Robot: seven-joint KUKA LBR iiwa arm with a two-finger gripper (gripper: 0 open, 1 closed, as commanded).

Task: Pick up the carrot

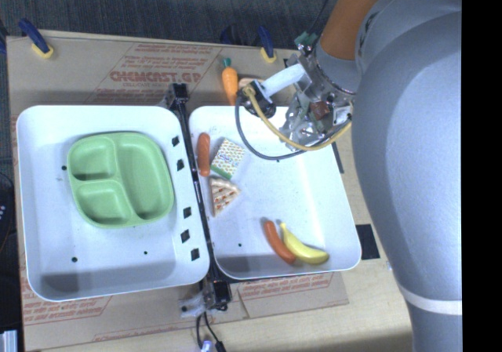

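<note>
Grey arm housing (416, 146) bulks largest and closest, running down the right side, with its orange band (349, 17) up top near the wrist.

Tool (307, 119) hangs over the upper right part of the right bin (329, 209), wrapped in black and yellow cable loops (263, 131). Cables and wrist hardware hide the tips; cannot tell whether the tool is apart or together. Nothing is visibly held in it.

Carrot (229, 84): orange with a green top, lying on the brown cardboard (141, 68) of the desk just beyond the far rim of the right bin, near that bin's upper left corner. It sits outside both bins, left of the tool and apart from it.

Right bin contents:
- orange-red sausage-like piece (204, 153) along the left wall, lengthwise
- patterned square packet (229, 156) just beside it
- checkered wedge (223, 196) below the packet, near the left wall
- banana (304, 248) near the front rim, touching a second orange-red sausage piece (276, 241) on its left

Left bin (39, 209): green divided plate (119, 178) with three compartments, sitting in the upper middle.

Black clips (184, 162) run along the seam between the bins. Blue-and-yellow clamps (35, 38) grip the cardboard at the far edge.
</note>
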